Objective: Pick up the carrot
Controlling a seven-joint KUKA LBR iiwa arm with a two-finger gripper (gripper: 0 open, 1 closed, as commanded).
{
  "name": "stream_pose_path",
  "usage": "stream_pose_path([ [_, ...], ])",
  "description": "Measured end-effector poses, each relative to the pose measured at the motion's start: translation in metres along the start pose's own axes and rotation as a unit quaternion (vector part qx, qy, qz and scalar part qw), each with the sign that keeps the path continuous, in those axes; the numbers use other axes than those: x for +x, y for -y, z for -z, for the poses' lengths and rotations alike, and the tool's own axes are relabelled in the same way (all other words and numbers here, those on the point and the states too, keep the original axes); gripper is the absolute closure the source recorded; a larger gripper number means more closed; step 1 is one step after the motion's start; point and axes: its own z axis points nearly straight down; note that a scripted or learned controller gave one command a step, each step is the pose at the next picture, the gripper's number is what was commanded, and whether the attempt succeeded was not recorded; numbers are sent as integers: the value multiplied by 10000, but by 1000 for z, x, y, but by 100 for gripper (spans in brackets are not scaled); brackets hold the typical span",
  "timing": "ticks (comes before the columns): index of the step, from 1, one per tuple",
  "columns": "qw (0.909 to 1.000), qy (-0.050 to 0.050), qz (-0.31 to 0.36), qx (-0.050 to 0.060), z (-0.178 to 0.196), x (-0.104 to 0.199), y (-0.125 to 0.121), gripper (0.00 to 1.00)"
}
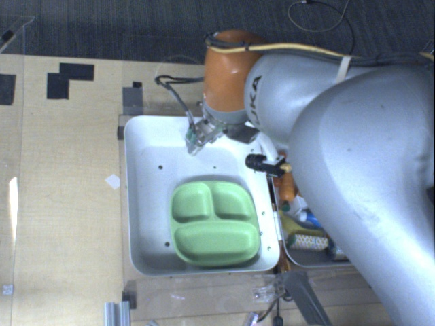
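The carrot shows as an orange piece at the left edge of the right bin, mostly covered by the grey arm. My gripper hangs below the orange wrist band over the back of the left bin, well to the left of the carrot. I see nothing held in it.
A green divided plate lies in the front half of the left bin. In the right bin, beside the carrot, lie a yellow-green item and a blue item. The arm covers most of the right bin.
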Motion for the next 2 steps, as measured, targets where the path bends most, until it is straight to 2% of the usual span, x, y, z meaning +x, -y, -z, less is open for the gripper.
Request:
stream_pose_path([
  [1, 10000, 11, -2, -45, 14, -1, -3, 100],
  [2, 9865, 4, -1635, 3, 1, -14, 50, 100],
])
